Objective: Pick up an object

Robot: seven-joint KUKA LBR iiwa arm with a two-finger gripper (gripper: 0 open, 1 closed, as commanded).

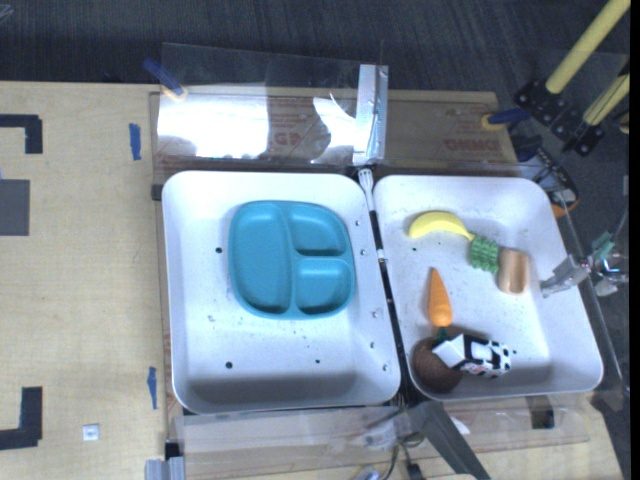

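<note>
1. The claw was a small greyish metal bit at the right rim of the right bin. It was partly cut off by the edge of the shot, and I honestly couldn't tell if it was spread or pressed together. Nothing was visibly pinched in it.
2. All the stuff to grab sat in that right bin. A banana lay near the back. Just right of it was a green spiky piece touching a tan cylinder, which was the nearest thing to the claw.
3. A carrot lay mid-bin, pointing away from the camera and apart from the banana.
4. At the front edge, a brown round thing was jammed up against a black-and-white item. I couldn't make out what either one was.
5. The left bin held a blue divided plate, well apart from the claw.
6. A clear plastic sheet stood behind the bins, glaring badly, so whatever was behind it was washed out.
7. The desk had blue tape marks and black corner marks. Yellow poles crossed the top right corner, cut off by the frame.
</note>
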